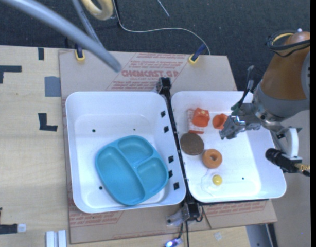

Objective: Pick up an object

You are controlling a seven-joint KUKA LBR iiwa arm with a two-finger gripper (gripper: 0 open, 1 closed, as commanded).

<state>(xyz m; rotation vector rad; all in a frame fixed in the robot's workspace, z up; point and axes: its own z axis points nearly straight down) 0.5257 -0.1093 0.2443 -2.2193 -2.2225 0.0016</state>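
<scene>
Beside gripper [229, 130], one donut [212, 158], one cookie [192, 143]

Robotics lab test bench. Evidence: two white bins [75, 117] clipped side by side on a cardboard sheet [147, 73]; black tape marks [45, 122] on wooden bench top; loose cable [153, 31] over dark carpet; toy food [212, 158] as props; industrial arm [281, 81] at right
</scene>
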